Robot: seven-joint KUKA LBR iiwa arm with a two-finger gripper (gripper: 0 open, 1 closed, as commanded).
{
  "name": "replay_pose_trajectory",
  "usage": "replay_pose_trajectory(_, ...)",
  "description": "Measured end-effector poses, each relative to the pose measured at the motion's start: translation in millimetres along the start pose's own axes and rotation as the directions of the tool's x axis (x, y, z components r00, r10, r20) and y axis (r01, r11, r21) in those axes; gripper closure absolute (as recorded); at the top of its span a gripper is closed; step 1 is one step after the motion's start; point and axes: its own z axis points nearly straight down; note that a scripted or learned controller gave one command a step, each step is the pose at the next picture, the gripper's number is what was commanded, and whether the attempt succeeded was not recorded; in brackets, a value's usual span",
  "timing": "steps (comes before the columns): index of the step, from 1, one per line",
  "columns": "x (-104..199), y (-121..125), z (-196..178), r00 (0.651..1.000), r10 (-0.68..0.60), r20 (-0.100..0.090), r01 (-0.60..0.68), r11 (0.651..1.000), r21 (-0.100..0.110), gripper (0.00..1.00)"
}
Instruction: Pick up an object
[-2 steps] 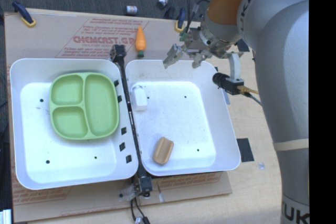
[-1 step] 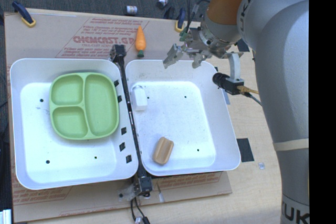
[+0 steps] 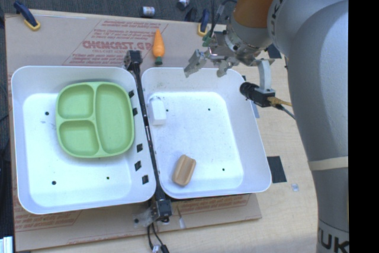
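The bread roll [image 3: 184, 170], a tan loaf-shaped object, lies in the right bin [image 3: 251, 145] near its front edge. Going from the left: a green divided plate [image 3: 95, 119] sits in the left bin [image 3: 23, 186], a small white block [image 3: 157, 109] rests by the right bin's left wall, and the tool [image 3: 207, 65] hangs released over that bin's back rim, gripping nothing.

A grey arm's gripper [image 3: 208, 64] hovers with fingers spread over the far rim of the right bin [image 3: 251, 145], which holds a tan block [image 3: 184, 170] and a small white object [image 3: 157, 110]. A green divided tray [image 3: 95, 119] sits in the left bin [image 3: 23, 145].
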Motion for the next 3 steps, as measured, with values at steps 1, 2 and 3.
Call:
replay_pose_trajectory(1, 0.0, 0.0, 0.0, 1.0, 0.0, 0.0, 0.0, 1.0, 0.0, 0.0)
replay_pose_trajectory(2, 0.0, 0.0, 0.0, 1.0, 0.0, 0.0, 0.0, 1.0, 0.0, 0.0)
replay_pose_trajectory(3, 0.0, 0.0, 0.0, 1.0, 0.0, 0.0, 0.0, 1.0, 0.0, 0.0)
